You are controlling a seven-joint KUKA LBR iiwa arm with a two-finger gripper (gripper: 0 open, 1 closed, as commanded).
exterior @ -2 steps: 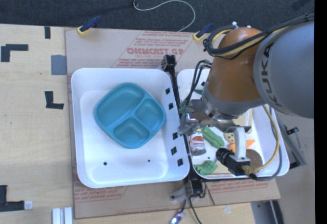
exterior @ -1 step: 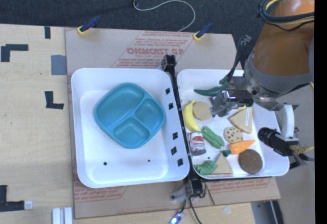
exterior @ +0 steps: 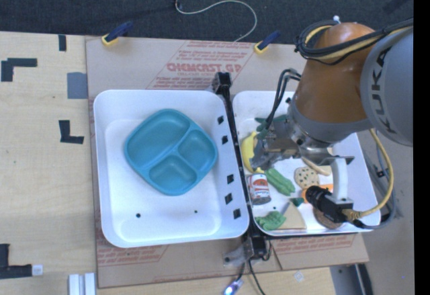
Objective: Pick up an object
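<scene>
My gripper (exterior: 267,152) reaches down into the left part of the right bin (exterior: 360,152), under the arm's orange band. It hangs over a yellow banana-like piece (exterior: 248,150) and a long green vegetable (exterior: 281,181). Close by lie a small red-labelled can (exterior: 259,189), a green leafy toy (exterior: 271,221), a perforated beige cracker (exterior: 304,175) and an orange and brown item (exterior: 321,201). The arm hides much of the bin's upper part.
The left bin (exterior: 111,152) holds a blue three-compartment plate (exterior: 172,150), tilted diagonally. A black divider with clips (exterior: 232,152) runs between the bins. Cardboard (exterior: 195,65) lies under both, and a white cable (exterior: 215,8) loops behind on dark carpet.
</scene>
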